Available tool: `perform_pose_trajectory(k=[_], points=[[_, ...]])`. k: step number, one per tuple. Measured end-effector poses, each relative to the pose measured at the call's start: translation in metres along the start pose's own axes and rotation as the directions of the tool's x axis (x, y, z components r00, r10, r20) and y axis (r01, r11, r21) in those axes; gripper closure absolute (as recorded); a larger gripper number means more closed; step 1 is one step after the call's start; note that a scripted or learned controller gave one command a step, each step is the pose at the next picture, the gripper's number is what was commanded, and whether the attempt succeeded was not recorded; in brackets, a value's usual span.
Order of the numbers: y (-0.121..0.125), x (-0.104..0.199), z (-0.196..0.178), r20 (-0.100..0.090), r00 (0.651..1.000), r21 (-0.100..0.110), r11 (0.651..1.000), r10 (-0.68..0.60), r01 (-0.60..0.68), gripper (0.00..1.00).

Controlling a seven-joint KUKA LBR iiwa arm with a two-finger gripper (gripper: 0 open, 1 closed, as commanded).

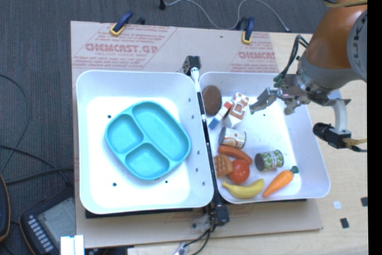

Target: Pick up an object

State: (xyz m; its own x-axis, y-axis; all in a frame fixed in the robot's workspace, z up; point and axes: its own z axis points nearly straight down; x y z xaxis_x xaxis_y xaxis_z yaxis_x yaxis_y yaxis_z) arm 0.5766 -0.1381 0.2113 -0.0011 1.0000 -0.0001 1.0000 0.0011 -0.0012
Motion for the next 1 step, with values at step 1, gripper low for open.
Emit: perform_pose_trajectory(k=[1], points=[[-0.0220, 0.0218, 0.1035, 0.000, 1.000, -0.001, 1.000, 0.002, -0.002, 0.00]])
